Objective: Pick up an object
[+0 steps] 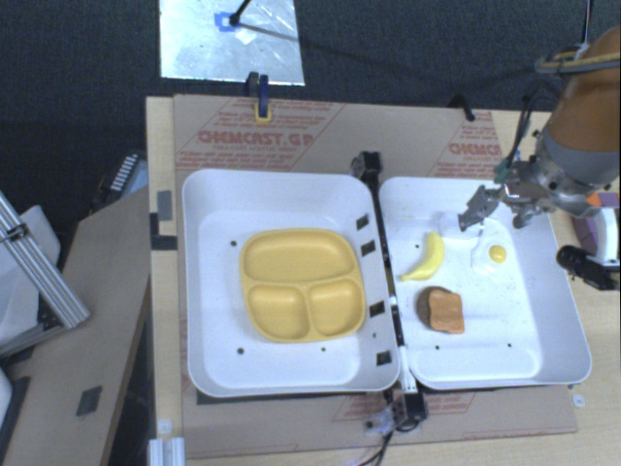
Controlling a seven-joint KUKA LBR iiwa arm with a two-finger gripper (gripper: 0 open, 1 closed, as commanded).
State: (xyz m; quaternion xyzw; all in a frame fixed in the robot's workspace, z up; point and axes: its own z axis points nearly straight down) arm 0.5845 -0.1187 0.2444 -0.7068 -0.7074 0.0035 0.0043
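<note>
Where the right bin [543, 357] holds the loose things, a curved yellow banana [428, 257] lies near its left wall, with a brown bread-like piece [443, 310] just below it and a small yellow ball [497, 253] to its right. The claw [497, 208] hangs spread and empty above them, apart from all three, the banana below and to its left.

Two white bins [291, 187] sit on tan cardboard [320, 129] printed with red lettering. A pale yellow divided plate [296, 284], a yellow banana [428, 257], a small yellow ball [498, 253] and a brown bread slice [443, 311].
</note>
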